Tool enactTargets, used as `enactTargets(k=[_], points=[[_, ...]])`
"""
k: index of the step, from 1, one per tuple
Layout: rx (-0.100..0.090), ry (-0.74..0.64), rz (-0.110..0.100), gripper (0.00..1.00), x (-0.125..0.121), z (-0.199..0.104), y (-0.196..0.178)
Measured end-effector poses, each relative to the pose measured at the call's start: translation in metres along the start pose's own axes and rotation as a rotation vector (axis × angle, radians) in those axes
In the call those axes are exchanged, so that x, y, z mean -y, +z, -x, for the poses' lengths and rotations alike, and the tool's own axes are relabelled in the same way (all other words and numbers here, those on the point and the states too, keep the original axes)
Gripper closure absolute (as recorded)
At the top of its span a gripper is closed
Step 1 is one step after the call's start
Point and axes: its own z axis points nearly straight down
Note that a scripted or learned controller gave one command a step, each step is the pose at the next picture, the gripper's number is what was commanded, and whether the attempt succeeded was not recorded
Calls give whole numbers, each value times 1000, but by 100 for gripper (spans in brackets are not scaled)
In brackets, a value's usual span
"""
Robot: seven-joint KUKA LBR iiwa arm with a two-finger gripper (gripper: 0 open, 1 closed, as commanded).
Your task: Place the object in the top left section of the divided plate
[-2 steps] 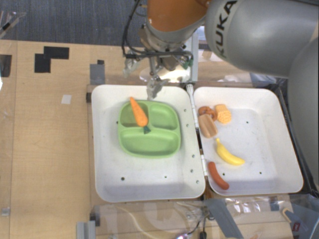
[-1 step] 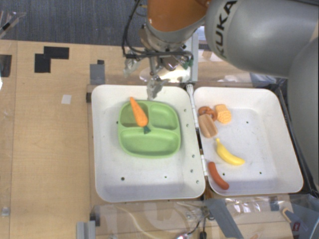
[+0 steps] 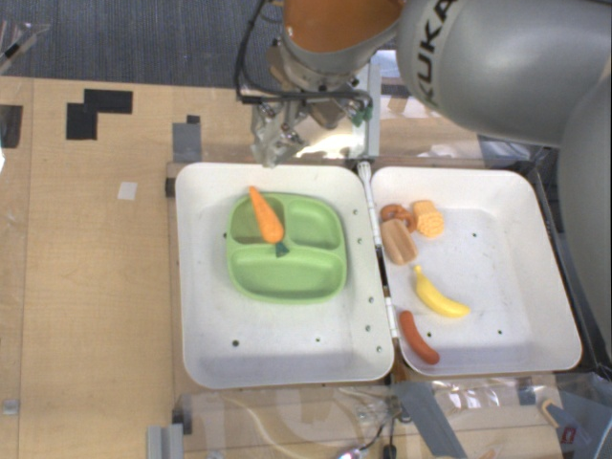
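the green divided plate sits in the left bin. the carrot lies in its upper-left section, tip past the rim, leafy end over the divider: it may roll out. at frame top, the claw holds nothing, opening unclear.
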Motion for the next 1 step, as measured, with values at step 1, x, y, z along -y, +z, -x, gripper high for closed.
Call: enactTargets(k=[1], points=[[-10,-392,2,100,29,-24,-41]])
